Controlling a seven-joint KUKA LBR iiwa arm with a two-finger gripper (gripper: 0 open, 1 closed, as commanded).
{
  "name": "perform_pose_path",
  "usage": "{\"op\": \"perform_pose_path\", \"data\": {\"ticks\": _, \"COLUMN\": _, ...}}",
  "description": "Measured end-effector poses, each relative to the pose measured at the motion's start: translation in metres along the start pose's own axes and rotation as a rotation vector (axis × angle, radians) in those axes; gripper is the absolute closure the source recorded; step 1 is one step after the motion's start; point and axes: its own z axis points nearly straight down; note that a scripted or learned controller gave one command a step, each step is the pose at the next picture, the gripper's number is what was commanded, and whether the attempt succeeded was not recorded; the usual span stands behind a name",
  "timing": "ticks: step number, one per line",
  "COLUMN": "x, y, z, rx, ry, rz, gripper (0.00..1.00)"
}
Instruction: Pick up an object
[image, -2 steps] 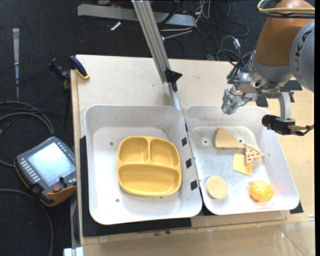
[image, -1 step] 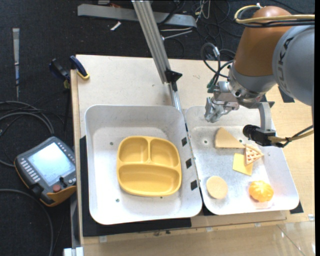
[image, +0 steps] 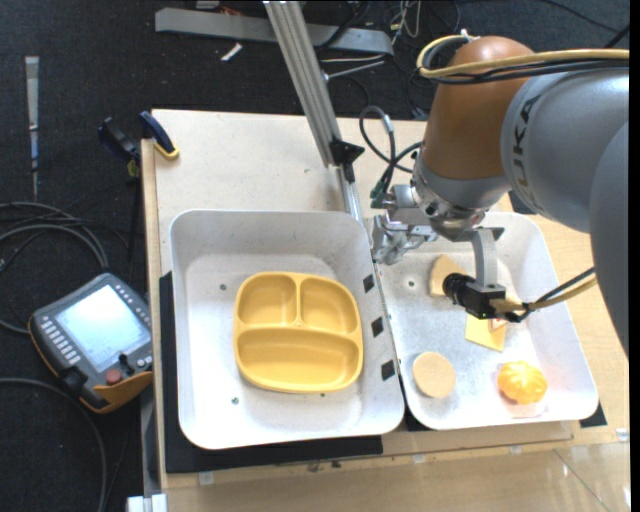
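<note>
Pale tan rounded food piece (image: 441, 272) mid right white bin (image: 545, 265), gripper (image: 392, 242) just at its 10 o'clock over the bin's edge, its grip cannot be told, flat yellow wedge (image: 487, 334) at 5 o'clock, round tan disc (image: 434, 374) at 6, orange fruit (image: 522, 382) beyond, yellow divided plastic plate (image: 298, 331) in the left white bin (image: 200, 300).

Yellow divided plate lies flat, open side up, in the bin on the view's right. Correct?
Not quite. The yellow divided plate lies in the bin on the view's left, not the right one. The camera view shows it there, flat and open side up as you say.
</note>
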Motion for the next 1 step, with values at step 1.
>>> {"op": "perform_pose_path", "data": {"ticks": 1, "x": 0.0501, "y": -0.0122, "z": -0.0045, "rx": -0.002, "ry": 0.000, "rz": 0.000, "gripper": 1.00}}
